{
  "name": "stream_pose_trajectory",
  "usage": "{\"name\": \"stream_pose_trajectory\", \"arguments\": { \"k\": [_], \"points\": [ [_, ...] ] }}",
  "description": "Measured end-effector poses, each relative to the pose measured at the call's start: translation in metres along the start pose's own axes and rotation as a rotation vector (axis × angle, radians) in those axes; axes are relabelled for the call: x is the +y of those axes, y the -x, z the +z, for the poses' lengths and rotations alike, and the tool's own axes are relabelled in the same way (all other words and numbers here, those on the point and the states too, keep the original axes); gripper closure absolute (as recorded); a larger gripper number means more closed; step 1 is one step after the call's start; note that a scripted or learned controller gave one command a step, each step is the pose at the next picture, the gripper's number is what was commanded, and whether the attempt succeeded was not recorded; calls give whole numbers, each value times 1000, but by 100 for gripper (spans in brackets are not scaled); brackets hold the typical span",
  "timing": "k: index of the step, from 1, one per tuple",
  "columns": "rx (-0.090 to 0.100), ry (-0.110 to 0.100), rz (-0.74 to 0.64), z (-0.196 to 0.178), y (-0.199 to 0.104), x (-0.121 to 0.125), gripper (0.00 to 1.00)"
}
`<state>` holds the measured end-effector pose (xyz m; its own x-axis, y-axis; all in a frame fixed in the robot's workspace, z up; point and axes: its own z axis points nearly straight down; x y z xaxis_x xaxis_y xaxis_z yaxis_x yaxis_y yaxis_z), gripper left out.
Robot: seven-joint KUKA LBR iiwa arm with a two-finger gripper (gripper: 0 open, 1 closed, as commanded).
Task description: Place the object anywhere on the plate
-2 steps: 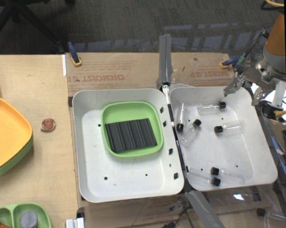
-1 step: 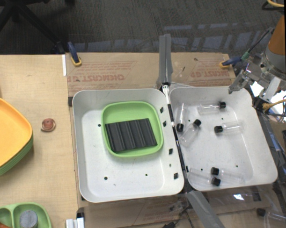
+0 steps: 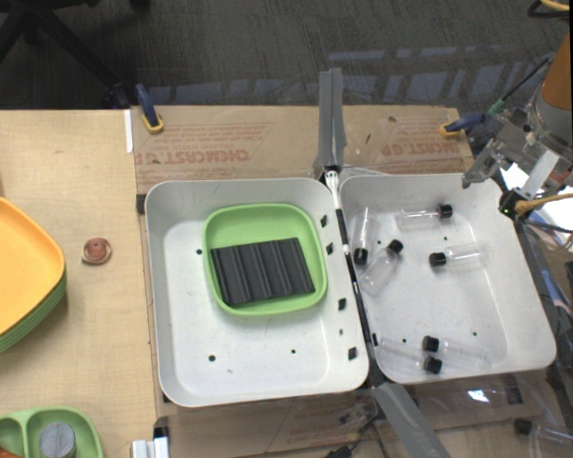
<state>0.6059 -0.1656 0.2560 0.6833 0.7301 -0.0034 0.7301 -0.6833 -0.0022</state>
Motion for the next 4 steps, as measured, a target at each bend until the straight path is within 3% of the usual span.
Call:
{"name": "stream_pose_trajectory", "arguments": {
  "k": [3, 4],
  "points": [
    [0, -3, 179, 4, 5, -57, 0],
    [-1, -3, 348, 16, 13, -51, 0]
  ]
}}
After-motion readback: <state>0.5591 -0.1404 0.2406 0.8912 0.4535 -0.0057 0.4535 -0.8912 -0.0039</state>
